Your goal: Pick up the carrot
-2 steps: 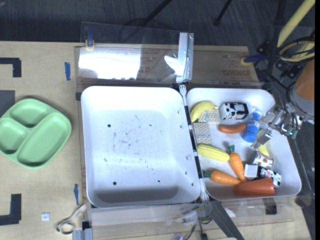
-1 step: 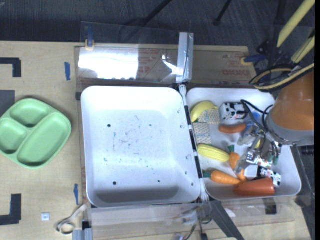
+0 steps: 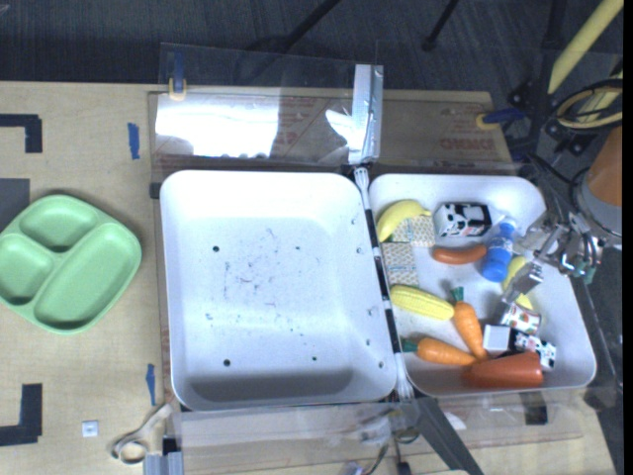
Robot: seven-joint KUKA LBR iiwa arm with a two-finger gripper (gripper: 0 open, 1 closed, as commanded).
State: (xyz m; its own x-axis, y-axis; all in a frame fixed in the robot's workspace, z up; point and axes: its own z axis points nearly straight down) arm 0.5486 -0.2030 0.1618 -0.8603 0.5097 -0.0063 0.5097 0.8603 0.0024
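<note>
The arm is reaching in from the right, and its gripper (image 3: 542, 255) is hanging over the right part of the right bin (image 3: 569, 334); I cannot tell the state of the claw. Two carrots are lying in the lower middle of this bin: one carrot (image 3: 469, 329) is standing almost upright, the other carrot (image 3: 442, 351) is lying flatter, just below it. The left bin (image 3: 267, 285) is sitting beside, on the wooden bench (image 3: 89, 166), where a green divided plate (image 3: 64, 262) is resting at the far left
</note>
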